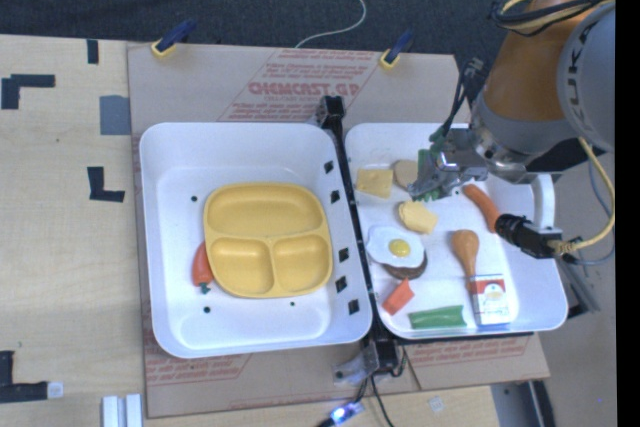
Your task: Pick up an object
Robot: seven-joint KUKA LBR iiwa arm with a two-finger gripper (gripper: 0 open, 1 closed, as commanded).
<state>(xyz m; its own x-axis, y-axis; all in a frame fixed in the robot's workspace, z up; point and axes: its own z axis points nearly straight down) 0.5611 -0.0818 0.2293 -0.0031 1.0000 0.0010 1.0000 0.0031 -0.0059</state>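
Gripper (432, 183), jaw state indiscernible, hovers at 12 o'clock of cheese wedge (417, 217); descend vertically, centred.

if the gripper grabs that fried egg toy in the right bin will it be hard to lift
The fried egg lies flat and low, so fingers may struggle to get around it. It looks like glossy plastic, probably light, rigid and a bit slippery. Being flat, it should slide rather than roll if nudged.
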